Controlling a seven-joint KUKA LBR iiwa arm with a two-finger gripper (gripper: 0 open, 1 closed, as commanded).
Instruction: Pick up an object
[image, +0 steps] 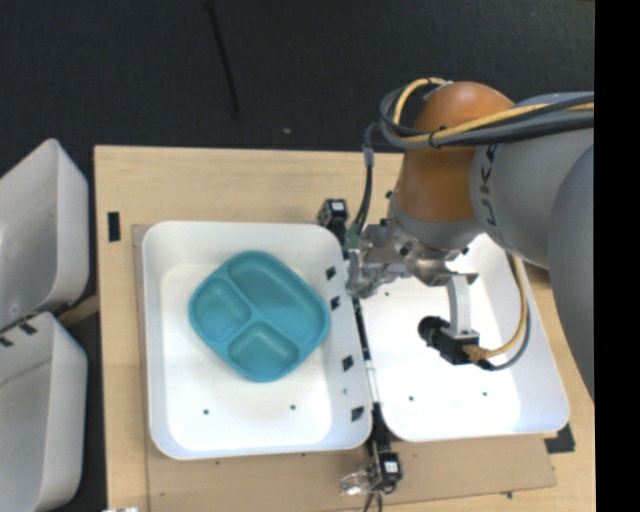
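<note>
Pincer (362, 272) low over divider between the two bins, near their far edges, under orange wrist band (452, 150); finger state cannot be made out from this view. Teal divided plate (259, 314) lies flat in left bin (170, 420), near its centre, slightly toward far-left, apart from pincer. Grey arm (545, 190) reaches across right bin (520, 400) from right edge.
</note>
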